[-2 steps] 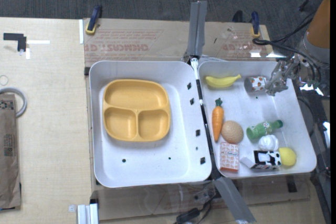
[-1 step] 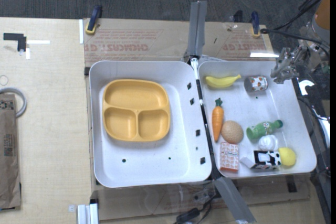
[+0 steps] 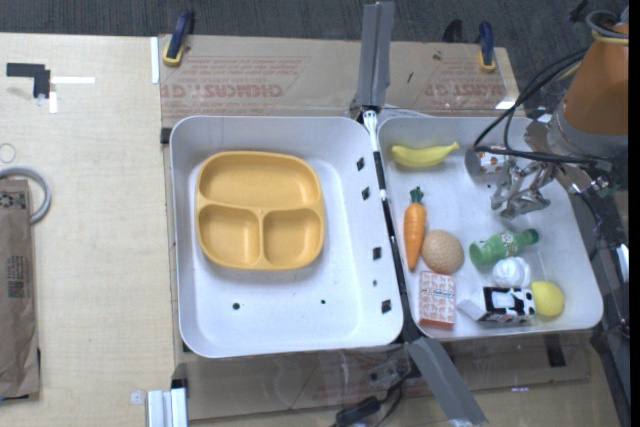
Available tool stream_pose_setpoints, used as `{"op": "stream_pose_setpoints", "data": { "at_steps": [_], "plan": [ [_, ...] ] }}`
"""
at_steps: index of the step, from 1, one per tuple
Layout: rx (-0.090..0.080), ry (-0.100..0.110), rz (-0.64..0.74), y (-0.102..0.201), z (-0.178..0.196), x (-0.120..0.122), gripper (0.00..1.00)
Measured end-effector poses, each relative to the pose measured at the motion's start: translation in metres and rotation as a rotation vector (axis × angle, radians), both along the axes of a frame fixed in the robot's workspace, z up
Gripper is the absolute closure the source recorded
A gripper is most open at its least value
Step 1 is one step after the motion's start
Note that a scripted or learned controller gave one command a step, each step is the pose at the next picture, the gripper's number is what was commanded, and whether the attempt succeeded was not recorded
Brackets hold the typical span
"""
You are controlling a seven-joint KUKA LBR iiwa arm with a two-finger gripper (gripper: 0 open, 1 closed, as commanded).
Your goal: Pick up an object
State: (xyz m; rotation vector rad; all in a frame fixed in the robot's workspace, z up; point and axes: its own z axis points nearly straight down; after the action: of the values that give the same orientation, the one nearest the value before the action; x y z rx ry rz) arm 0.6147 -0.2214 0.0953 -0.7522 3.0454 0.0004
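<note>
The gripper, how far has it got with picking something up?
Nothing looks picked yet. The gripper hangs low over the right bin, near the banana and green bottle, with no item visibly between its fingers. Closing on an object and lifting remain.

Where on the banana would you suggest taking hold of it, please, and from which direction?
Grip the banana across its thick middle, coming straight down from above. It lies flat, lengthwise along the right bin's far wall, with bare floor on its near side, so the fingers could straddle its narrow width there.
</note>
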Motion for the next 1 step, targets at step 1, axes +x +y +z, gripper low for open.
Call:
{"op": "stream_pose_setpoints", "data": {
  "at_steps": [1],
  "plan": [
    [-0.001, -0.003, 0.106, 0.0417, 0.0245, 0.0263, 1.0]
  ]
}}
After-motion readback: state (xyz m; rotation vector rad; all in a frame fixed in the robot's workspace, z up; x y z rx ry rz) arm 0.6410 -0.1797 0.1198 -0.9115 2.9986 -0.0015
